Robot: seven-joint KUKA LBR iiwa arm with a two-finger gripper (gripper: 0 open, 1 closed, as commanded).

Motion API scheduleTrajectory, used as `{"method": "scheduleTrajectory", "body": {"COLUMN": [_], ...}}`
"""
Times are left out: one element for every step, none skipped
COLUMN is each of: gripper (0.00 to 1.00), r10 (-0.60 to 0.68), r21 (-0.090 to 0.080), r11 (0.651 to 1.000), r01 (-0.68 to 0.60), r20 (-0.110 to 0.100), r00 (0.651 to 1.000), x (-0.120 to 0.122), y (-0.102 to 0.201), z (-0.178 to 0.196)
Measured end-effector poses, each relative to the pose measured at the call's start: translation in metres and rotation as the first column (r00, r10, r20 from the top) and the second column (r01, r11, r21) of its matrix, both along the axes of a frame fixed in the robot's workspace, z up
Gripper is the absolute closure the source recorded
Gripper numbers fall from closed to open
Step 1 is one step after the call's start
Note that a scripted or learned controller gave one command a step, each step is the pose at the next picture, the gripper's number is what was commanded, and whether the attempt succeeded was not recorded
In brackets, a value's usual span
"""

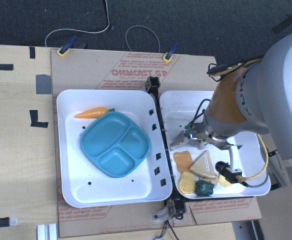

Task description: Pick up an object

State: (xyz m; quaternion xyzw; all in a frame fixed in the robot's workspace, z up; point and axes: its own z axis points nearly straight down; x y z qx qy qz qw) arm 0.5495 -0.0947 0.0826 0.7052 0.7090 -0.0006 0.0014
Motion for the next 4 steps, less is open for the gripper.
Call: {"method": "scheduleTrajectory", "body": {"gripper": [0.00, 1.00, 1.00, 0.00], "r10": [-0.007, -0.007, -0.001, -0.004], "r21": [0.000, -0.001, -0.002, 0.002], "r11": [1.000, 1.000, 1.000, 1.000], "r01": [0.007, 0.007, 0.001, 0.004], "r20": [0.006, 0.005, 0.011, -0.003], "r00": [1.000, 1.000, 1.000, 1.000], "x": [-0.066, -0.064, 0.066, 0.059], "y": [-0.009, -0.010, -0.030, -0.030], "z": [0.004, 0.014, 0.070, 0.066]}}
